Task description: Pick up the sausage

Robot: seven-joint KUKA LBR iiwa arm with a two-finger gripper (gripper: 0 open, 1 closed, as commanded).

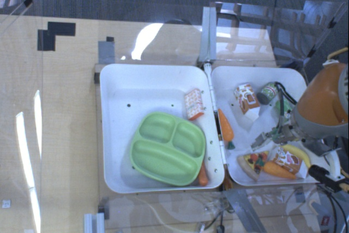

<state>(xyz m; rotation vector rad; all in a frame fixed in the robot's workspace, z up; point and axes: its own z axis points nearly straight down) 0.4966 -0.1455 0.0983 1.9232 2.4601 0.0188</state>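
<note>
Left bin: a light green, three-compartment plastic plate (166, 149) lies in the shallow white left bin (117, 117). A small white carton with red print (193, 103) lies behind the plate. At the plate's front right corner, tucked against the bin wall, lies a short orange-red cylinder that we take to be the sausage (203, 176), though it is partly hidden.

Divider: an orange toy carrot with a green top (225, 127) rests along the wall between the bins.

Right bin: in the shallow white right bin (229, 84) we note a house-printed carton (246, 98), a grey-green can (267, 93), a pizza slice (252, 163), a similar orange oblong (278, 170), a red-and-white packet (288, 157) and a yellow banana (299, 152). The gripper (267, 139) hovers above these; we cannot tell whether it is clenched or released.

Technique: we judge that the gripper should cross to the left bin, align across the sausage's short axis and descend clear of the plate rim and wall.

Writing: print shows on both cartons and the packet, none legible.
</note>
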